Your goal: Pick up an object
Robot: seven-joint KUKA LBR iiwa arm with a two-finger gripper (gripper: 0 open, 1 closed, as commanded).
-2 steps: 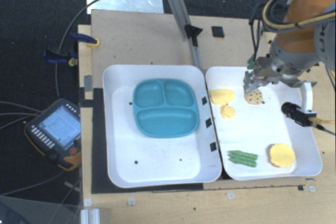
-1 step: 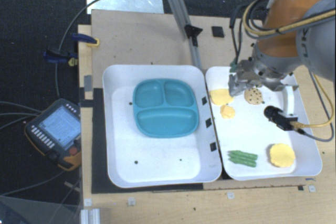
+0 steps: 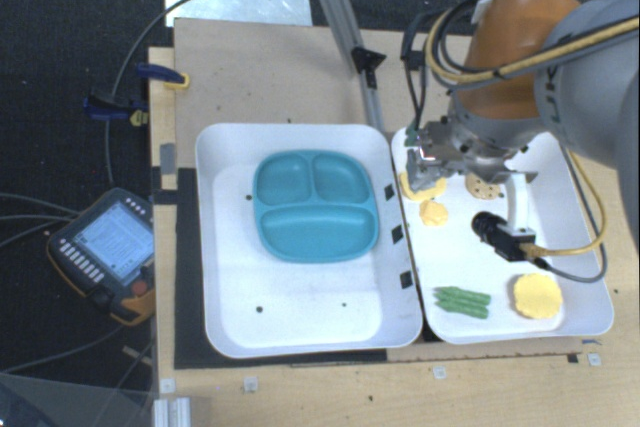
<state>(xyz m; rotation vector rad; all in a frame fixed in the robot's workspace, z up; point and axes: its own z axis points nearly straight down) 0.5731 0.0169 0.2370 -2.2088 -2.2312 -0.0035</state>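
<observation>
Lower right of frame, right bin (image 3: pixel 590 320): round yellow disc (image 3: pixel 537 296) and green bean bundle (image 3: pixel 462 301), long axis running left-right, near the front wall. Mid right: small yellow piece (image 3: pixel 433 212), the likeliest pick, just below and touching-close to the gripper (image 3: pixel 428 177); brown cookie (image 3: pixel 483 184) just right of it. Whether anything is gripped, or how wide it stands, cannot be told. Centre left: blue divided plate (image 3: pixel 315 205) in left bin (image 3: pixel 225 315), well apart.

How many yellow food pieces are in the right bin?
3: a round piece at the front right corner, a small piece below the gripper, and one partly under it. The arm may hide more.
</observation>
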